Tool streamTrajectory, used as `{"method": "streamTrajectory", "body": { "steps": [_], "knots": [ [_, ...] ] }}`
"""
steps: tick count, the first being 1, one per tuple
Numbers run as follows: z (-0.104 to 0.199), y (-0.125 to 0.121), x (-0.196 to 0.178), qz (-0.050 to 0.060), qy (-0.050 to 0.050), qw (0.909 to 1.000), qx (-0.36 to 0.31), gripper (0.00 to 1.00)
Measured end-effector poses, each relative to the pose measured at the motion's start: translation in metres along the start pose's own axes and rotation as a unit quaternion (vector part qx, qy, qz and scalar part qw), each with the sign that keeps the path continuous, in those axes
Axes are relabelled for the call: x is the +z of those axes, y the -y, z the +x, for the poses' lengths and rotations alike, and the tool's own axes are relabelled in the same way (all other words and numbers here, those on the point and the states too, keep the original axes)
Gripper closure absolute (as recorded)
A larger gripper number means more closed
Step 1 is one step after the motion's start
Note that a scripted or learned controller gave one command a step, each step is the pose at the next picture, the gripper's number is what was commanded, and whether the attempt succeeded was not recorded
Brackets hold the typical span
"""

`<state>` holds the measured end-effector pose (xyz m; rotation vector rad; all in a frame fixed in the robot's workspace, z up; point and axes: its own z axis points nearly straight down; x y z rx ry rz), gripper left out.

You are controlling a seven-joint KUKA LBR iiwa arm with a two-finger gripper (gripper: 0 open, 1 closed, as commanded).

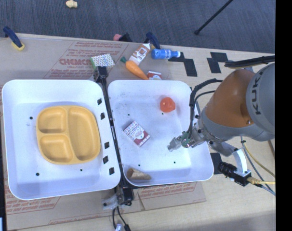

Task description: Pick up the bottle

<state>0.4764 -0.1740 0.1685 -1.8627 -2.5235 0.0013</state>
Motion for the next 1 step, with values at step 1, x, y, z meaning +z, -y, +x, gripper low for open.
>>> {"method": "streamTrajectory", "body": {
  "steps": [1],
  "knots": [
    [-0.0053,0.0021,0.0111,0.001,-0.001,0.9999,-0.015,1.0]
  ]
}}
